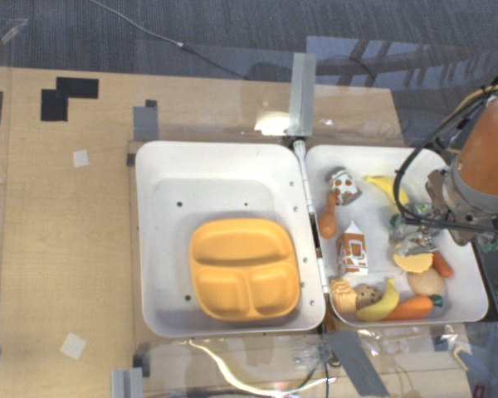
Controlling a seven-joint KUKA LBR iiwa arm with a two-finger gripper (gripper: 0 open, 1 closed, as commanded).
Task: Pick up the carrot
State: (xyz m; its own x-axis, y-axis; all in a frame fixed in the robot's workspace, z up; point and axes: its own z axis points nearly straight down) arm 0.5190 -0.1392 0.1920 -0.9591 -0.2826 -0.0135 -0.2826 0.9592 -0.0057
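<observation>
One carrot (410,308) — tight against bin's (480,309) near edge

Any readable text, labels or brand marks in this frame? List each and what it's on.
None can be read.
White carton with an orange printed panel: print too small and blurred to read.
Small white cup with orange-red spots: a pattern, no legible text.
Yellow divided tray: no markings seen.
Black squares on the bench: plain shapes, no lettering.

arm (488,152) cut off at right edge, hand (417,237) fingers indistinct
</observation>
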